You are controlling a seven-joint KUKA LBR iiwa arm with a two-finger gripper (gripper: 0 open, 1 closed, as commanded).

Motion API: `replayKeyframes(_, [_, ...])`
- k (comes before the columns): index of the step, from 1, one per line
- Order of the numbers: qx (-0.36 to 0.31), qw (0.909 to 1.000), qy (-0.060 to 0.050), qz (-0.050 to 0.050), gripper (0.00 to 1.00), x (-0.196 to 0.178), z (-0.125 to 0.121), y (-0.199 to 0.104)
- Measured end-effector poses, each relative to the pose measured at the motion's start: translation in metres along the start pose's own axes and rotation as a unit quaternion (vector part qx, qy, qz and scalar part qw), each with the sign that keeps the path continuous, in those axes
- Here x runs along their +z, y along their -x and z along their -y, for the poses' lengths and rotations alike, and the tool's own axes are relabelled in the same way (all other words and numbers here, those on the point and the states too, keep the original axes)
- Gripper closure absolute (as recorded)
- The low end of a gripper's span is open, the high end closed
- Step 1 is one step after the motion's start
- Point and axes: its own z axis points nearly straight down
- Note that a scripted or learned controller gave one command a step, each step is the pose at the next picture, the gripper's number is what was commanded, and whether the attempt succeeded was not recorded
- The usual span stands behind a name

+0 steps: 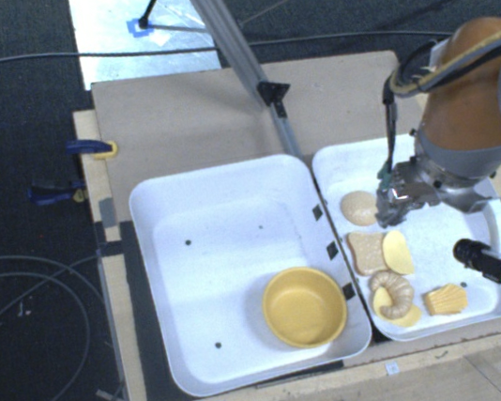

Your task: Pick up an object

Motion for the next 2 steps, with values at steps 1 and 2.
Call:
replayKeyframes(1, [0.001, 1.0000, -0.001, 0.000, 1.00, 0.010, 0.018, -0.057])
replayKeyframes(2, [0.000, 1.0000, 0.001, 0.000, 1.00, 0.002, 0.026, -0.102])
